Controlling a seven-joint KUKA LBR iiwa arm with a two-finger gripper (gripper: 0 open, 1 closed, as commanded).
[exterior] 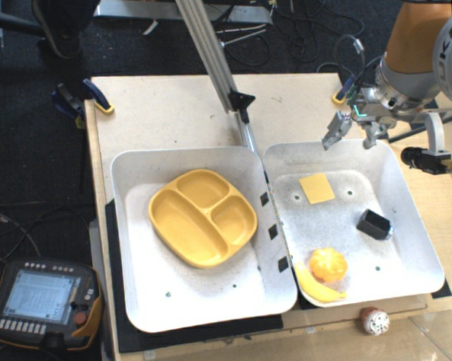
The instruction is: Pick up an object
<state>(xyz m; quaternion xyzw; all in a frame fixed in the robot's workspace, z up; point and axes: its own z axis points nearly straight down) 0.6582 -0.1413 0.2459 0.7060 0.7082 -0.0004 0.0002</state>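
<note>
My gripper [353, 134] hangs above the far edge of the right bin [411, 203], fingers spread apart with nothing between them. Below it in that bin lie a flat yellow square [316, 188], a small black block [373, 224] toward the right, and an orange [327, 265] resting on a banana [318, 287] at the near left corner. None of these touch the gripper.
The left bin [137, 219] holds a yellow divided plate [203, 217]. A slanted metal pole [210, 51] rises between the bins at the back. A small speckled ball [375, 321] lies on the bench in front of the right bin. A teach pendant [42, 301] sits at lower left.
</note>
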